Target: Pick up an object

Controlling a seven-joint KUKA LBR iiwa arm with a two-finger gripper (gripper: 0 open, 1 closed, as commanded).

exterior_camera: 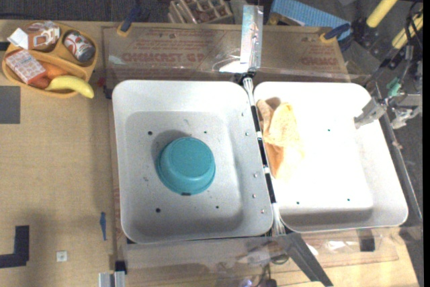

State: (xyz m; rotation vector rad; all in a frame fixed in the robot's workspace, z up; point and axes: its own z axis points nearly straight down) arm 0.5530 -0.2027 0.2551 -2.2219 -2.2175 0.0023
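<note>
Resting round teal bowl [187, 165], crumpled orange cloth [281, 134]

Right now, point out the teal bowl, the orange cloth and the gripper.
teal bowl [187, 165], camera view, middle of its upturned base.
orange cloth [281, 133], camera view, centre of the crumpled fabric.
gripper [368, 115], camera view, at its fingertips.

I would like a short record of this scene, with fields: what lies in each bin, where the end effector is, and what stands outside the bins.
left bin: one teal bowl, upside down, near the middle
right bin: one yellow-orange cloth, crumpled against the left wall
end effector: at the right bin's right rim, away from the cloth
outside the bins: a tray with a banana at the bench's far left corner
</note>
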